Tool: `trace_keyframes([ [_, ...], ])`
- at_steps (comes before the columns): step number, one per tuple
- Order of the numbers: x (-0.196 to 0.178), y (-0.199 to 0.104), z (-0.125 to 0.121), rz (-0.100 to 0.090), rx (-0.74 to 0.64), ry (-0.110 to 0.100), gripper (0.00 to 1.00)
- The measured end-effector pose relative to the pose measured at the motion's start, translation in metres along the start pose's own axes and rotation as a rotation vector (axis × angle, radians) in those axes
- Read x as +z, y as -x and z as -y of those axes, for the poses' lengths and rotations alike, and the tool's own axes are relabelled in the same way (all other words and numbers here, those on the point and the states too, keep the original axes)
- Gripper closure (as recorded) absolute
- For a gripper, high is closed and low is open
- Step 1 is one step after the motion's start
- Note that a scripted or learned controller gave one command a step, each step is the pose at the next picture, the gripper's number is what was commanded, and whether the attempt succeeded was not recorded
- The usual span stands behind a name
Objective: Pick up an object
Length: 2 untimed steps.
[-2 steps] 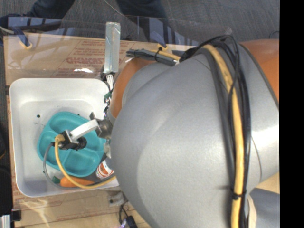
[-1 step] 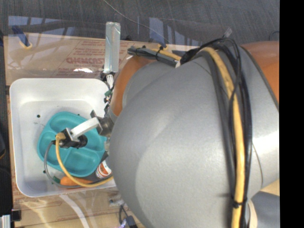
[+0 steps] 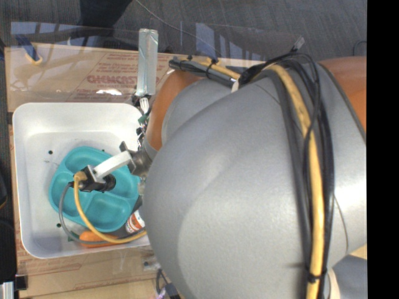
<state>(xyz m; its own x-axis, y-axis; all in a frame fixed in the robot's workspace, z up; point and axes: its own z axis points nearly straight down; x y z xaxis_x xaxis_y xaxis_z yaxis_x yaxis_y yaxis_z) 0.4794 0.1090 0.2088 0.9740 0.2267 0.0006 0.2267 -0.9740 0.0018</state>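
A teal divided plate [image 3: 103,201] lies in the left white bin [image 3: 28,161], toward its front right. An orange object [image 3: 93,236] pokes out from under the plate's front edge. Beside it, a small item with a red and white label [image 3: 133,222] lies against the bin's right wall. My gripper [image 3: 139,161] reaches down over the right side of this bin, at the plate's right edge. The grey arm hides most of it. Nothing is visibly held.
The arm's large grey body [image 3: 249,185] covers the right half of the view and whatever lies beneath it. A silver upright post [image 3: 148,61] stands behind the left bin. Printed clear sheeting [image 3: 81,76] lies along the bench's back edge.
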Motion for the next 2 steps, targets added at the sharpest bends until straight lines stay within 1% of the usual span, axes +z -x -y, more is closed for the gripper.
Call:
trace_keyframes([
  [1, -0.009, -0.001, 0.001, -0.004, -0.007, 0.004, 1.0],
  [2, 0.019, -0.004, 0.038, 0.007, 0.019, -0.003, 1.0],
])
